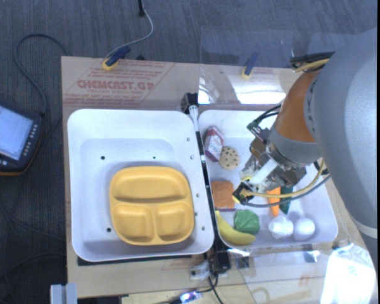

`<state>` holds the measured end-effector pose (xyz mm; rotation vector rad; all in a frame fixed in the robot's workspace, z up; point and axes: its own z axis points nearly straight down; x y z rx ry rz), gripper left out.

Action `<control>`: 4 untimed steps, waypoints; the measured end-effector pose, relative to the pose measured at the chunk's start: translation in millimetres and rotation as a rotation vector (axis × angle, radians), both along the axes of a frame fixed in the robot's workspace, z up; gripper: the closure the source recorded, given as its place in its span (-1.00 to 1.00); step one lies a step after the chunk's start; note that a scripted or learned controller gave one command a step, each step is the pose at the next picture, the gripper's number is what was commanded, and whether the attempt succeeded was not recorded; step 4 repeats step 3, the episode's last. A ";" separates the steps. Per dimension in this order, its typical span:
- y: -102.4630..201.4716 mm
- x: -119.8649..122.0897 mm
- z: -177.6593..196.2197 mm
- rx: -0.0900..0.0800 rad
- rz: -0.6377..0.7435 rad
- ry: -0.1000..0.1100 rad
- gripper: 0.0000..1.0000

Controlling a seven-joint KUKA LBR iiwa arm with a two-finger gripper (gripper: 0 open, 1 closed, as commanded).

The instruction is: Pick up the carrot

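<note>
— Grey carpet surrounds a brown cardboard-topped bench [114, 84] that bears two shallow white plastic bins. Which step is in hand?

— The approach, I'd judge. The two-finger gripper [259, 177] hangs low over the right white bin [323, 217], just beside the small orange carrot [274, 198]. The carrot lies towards the near right part of that bin, partly hidden under the wrist and its cables.

— Is the carrot held?

— I cannot tell whether the gripper is clenched or released. Nothing visibly sits in it, so I'd count the pick as not yet made.

— What does the next move call for?

— Probably centring over the carrot and coming straight down. Its neighbours are close, and a loose descent could knock them.

— Which neighbours?

— Two white rounded lumps [292, 227] lie just nearward of it. A green leafy lump [246, 221] touches a yellow banana [233, 233] near the bin's front left. Further back along the left side are a brown square slice of toast [223, 195], a round speckled cookie [228, 158] and a dark red wrapped packet [213, 143].

— And the other bin?

— The left white bin [92, 151] holds one yellow three-compartment plastic tray [151, 185], lying flat near its middle, well apart from the carrot.
</note>
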<state>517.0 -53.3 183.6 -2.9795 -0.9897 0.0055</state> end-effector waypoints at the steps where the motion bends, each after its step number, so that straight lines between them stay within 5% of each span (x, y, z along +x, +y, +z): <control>1: -40.8 -7.0 -92.2 0.007 0.281 -0.007 1.00; 2: -72.5 38.3 46.5 -0.009 0.468 -0.014 1.00; 3: -107.0 -29.7 -92.0 0.001 0.768 -0.011 1.00; 4: -107.0 -29.7 -92.0 0.001 0.768 -0.011 1.00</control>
